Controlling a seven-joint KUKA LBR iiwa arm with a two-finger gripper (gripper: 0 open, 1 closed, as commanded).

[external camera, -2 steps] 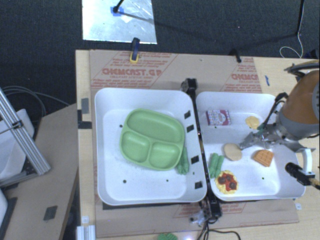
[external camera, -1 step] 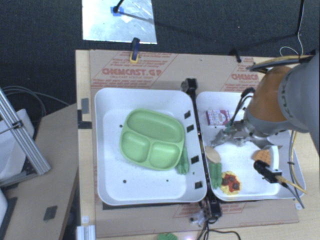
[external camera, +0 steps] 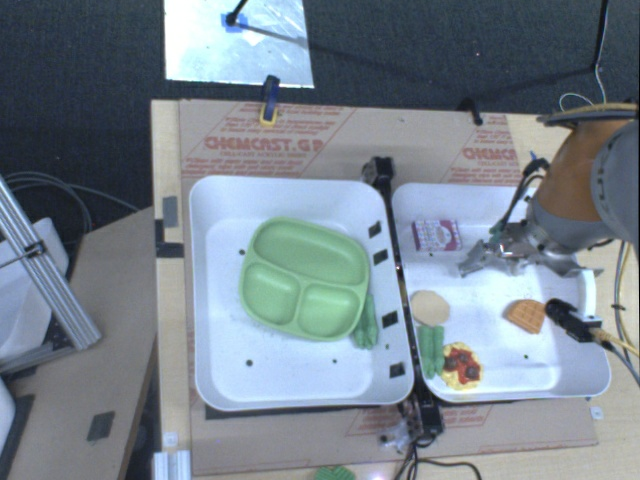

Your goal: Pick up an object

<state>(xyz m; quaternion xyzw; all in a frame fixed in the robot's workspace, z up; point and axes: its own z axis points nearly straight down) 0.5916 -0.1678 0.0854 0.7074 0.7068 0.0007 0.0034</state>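
Objects for picking lie scattered in the right bin, where the gripper hangs low over the white floor at the end of the grey arm reaching in from the right. Whether the gripper is spread or pressed together cannot be told at this angle, and nothing can be seen caught in it.

Nearest to the gripper is a small pink-and-white carton, just beside it to the left and slightly farther back, lying flat near the bin's rear left part; the two look apart, not touching. In front of the gripper and to its left, a pale tan round disc rests against the bin's left wall. Directly in front of that disc lies a green pod-shaped piece, and touching it on the right is a red-and-yellow food item near the front wall. To the gripper's front right, a tan waffle-like wedge sits on the floor, with a black part of the arm's rigging just beside it.

Farther out, across the divider, the left bin carries a light green divided tray with three compartments, lying slightly turned. A dark green piece leans between the tray's right corner and the bin's right wall. Both bins sit on the table.
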